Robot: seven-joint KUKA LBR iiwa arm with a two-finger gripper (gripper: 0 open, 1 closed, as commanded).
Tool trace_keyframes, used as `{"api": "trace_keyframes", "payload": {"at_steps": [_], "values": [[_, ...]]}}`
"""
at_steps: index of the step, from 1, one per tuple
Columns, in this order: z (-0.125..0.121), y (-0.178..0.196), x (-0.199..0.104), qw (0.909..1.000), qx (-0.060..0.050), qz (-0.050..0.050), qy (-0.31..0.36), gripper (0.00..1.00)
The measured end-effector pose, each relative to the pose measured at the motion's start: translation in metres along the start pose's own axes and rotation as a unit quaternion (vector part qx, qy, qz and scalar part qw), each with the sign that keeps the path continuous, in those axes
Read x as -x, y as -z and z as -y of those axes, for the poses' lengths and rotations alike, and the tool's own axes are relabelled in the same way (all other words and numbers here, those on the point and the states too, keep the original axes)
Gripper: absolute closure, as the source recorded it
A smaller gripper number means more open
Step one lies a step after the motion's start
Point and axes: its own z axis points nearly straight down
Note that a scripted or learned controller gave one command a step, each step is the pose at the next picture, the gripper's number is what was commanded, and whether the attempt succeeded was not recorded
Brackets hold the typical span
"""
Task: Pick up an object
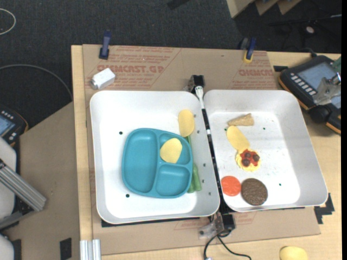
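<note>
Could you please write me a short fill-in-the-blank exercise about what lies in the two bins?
1. The blue divided tray lies in the ____ bin of the view.
2. A pale yellow piece rests on the ____.
3. The brown disc lies beside an ____ disc, in the right bin.

Missing words: left; tray; orange

camera view: single fixed camera, mounted above the surface [162,64] | facing down at a slant, far edge of the surface toward frame top | range: moderate, both white bins in full, left bin [108,161] and right bin [282,145], plus dark floor [81,10] beyond | overlap: n/a, one view
</note>
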Motion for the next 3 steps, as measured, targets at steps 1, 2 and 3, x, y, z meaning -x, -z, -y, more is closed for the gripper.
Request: {"api": "trace_keyframes", "payload": {"at_steps": [1,2,3], "values": [[0.011,0.090,0.000,0.9999,0.009,0.004,0.001,1.00],[0.019,0.020,-0.001,1.0000,0.001,0.000,0.000,1.00],[0.070,0.192,0.001,0.9999,0.014,0.006,0.000,1.00]]}}
